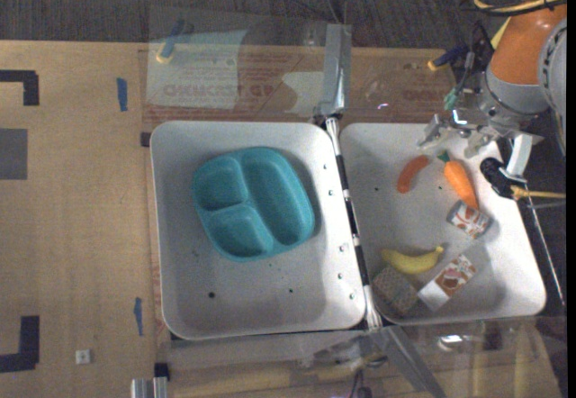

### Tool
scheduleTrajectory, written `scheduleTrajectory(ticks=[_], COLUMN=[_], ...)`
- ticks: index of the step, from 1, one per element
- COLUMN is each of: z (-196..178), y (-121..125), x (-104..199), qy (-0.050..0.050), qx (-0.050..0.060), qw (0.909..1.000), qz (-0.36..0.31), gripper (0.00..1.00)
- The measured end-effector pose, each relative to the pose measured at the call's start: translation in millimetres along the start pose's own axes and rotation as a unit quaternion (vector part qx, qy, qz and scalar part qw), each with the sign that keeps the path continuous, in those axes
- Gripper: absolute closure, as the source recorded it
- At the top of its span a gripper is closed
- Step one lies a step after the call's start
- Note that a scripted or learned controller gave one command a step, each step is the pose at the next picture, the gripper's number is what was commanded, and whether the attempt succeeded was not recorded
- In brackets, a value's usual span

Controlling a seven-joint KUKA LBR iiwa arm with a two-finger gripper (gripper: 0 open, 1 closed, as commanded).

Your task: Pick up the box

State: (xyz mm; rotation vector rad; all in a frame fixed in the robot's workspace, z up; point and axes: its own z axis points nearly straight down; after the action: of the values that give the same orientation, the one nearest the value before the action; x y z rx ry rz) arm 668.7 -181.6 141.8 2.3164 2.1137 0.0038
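The box [448,281], a small white carton with red print, lies flat near the front edge of the right bin [517,293], beside a banana [412,258]. My gripper [456,137] hangs over the far right corner of that bin, well behind the box and apart from it. Its fingers are open and hold nothing. A carrot [460,182] lies just below the gripper.
The right bin also holds an orange sausage-shaped piece [413,173], a small red and white packet [468,221] and a brown square pad [395,289]. A teal divided plate [255,202] sits in the left bin [175,279]. A metal divider [347,225] separates the bins.
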Motion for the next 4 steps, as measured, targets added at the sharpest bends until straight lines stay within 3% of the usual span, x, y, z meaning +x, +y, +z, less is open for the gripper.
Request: scheduleTrajectory(ticks=[1,2,3,4], z=[18.6,53.6,41.4,53.5], y=[-34.3,-43.1,-41.1,-43.4], x=[35.1,85.0,83.8,62.7], qy=[0.001,0.001,0.001,0.002], qx=[0.003,0.000,-0.003,0.000], qw=[0.9998,1.0000,1.0000,0.9668], qz=[-0.019,0.003,0.005,-0.255], gripper=[0.00,0.00,1.00,1.00])
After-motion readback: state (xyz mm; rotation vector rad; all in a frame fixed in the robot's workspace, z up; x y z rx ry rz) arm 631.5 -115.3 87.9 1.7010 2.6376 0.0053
